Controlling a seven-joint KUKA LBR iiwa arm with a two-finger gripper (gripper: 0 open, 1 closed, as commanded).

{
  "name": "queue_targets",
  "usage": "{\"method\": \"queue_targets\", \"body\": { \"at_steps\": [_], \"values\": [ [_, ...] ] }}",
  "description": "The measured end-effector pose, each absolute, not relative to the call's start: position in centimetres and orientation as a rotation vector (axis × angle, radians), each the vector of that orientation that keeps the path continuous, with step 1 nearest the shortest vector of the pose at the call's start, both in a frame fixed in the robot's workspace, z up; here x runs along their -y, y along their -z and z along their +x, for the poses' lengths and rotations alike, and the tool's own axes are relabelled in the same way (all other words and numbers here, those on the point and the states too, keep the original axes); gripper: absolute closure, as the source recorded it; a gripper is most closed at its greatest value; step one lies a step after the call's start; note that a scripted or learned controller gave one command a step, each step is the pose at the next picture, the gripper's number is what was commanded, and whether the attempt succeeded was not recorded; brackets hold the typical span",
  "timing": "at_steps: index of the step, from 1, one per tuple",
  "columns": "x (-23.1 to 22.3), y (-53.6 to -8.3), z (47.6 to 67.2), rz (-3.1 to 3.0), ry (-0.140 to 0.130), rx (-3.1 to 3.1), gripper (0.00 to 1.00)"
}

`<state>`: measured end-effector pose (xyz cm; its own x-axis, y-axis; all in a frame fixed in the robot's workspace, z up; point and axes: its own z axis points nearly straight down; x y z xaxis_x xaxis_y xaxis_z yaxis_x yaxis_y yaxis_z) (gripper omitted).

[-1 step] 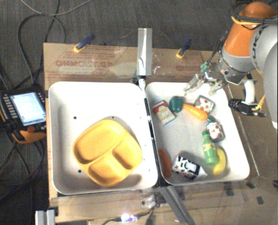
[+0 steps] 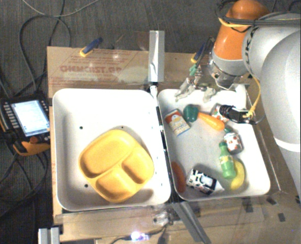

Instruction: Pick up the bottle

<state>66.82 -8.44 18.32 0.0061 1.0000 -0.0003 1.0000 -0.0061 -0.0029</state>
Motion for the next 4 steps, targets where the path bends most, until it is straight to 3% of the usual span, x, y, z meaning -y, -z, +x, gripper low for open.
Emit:
{"method": "queue_targets", "body": {
  "at_steps": [1, 2, 3, 4],
  "values": [
    [14.1, -14.4, 60.3, -2.24, -0.006, 2.201, 0.0],
    [16.8, -9.4, 53.3, -2.357, 0.002, 2.078, 0.0],
    [16.3, -9.1, 49.0, -2.148, 0.013, 2.32, 0.0],
    [13.8, -9.1, 49.6, -2.67, 0.017, 1.691, 0.0]
  ]
}}
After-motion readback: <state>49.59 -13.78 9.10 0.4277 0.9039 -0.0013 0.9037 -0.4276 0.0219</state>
